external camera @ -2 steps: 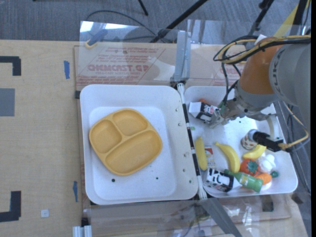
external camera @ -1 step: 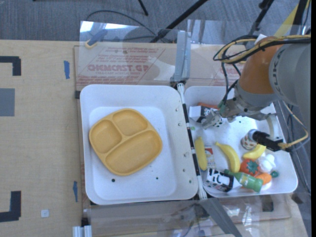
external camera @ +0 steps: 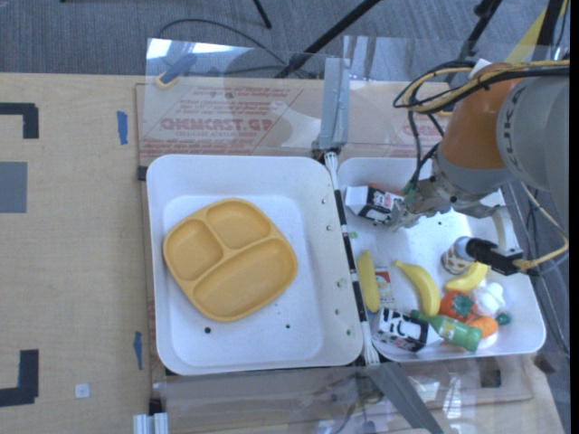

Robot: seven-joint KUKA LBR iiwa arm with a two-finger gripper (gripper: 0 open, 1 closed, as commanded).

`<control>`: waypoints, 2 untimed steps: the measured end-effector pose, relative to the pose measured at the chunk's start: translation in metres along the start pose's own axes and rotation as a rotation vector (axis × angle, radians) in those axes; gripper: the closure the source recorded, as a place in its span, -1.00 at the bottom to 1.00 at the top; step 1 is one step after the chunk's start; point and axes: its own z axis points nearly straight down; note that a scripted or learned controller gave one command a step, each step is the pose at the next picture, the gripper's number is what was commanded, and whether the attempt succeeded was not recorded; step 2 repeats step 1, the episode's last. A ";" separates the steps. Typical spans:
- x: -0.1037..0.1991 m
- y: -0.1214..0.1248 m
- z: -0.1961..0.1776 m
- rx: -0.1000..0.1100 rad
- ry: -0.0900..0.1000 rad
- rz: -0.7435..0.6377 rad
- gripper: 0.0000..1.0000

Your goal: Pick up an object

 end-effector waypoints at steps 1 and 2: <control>0.000 0.001 0.000 -0.001 0.000 0.000 -1.00; 0.000 0.001 0.000 -0.001 0.000 0.000 -1.00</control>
